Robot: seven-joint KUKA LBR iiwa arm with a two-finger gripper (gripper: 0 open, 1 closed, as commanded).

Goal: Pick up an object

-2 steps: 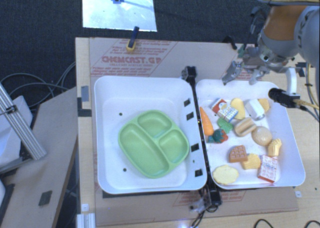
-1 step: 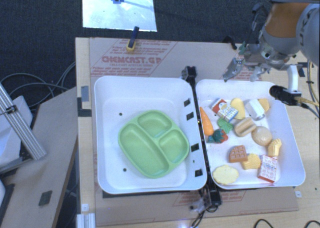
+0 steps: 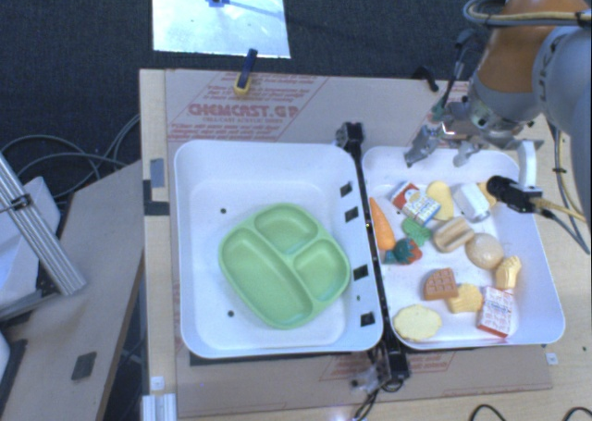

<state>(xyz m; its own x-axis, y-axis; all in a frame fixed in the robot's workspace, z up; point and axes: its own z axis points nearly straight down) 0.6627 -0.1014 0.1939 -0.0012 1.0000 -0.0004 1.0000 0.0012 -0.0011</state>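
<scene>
Two shallow white bins sit side by side on the worktop [image 3: 111,225], the left bin [image 3: 199,188] and the right bin [image 3: 546,317] meeting along a black hinged divider [image 3: 356,216]. The grey arm [image 3: 546,40] with its orange band reaches in from the right and hangs over the far edge of the right bin. A green sectioned plate [image 3: 282,265] lies in the middle of the left bin. The gripper [image 3: 442,144] is poised above the right bin's far rim with its two fingers spread apart and nothing between them. Small toy foods are scattered across the right bin: a carrot [image 3: 381,222] against the divider, a bread roll [image 3: 453,234] near the centre, a round bun [image 3: 484,251] just beside it, a yellow disc [image 3: 418,322] at the near edge, a waffle [image 3: 440,283] and a red-and-white packet [image 3: 497,310]. All lie on the bin floor, apart from the gripper.
</scene>
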